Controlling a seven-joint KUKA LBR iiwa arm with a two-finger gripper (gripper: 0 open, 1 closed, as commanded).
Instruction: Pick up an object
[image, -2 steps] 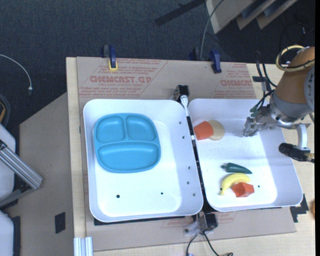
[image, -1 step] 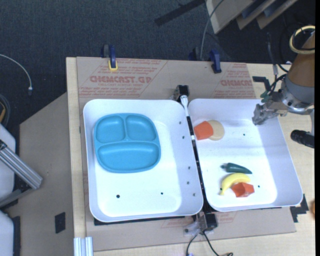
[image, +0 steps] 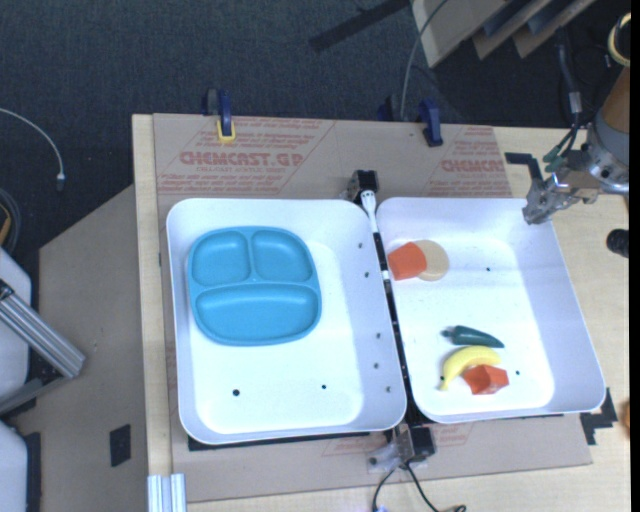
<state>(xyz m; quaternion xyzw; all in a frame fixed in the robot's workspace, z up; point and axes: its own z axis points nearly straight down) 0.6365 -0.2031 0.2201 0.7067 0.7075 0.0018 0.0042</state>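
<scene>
We are at the approach step, with nothing lifted yet. Our tool hangs over the far right corner of the right bin; whether it is released or clenched we cannot tell, since it is small and blurred here. The candidates lie apart from it: an orange piece touching a tan disc, and nearer us a green pepper, a banana and a red block. Next we probably need to travel over one piece and descend squarely onto it.
</scene>
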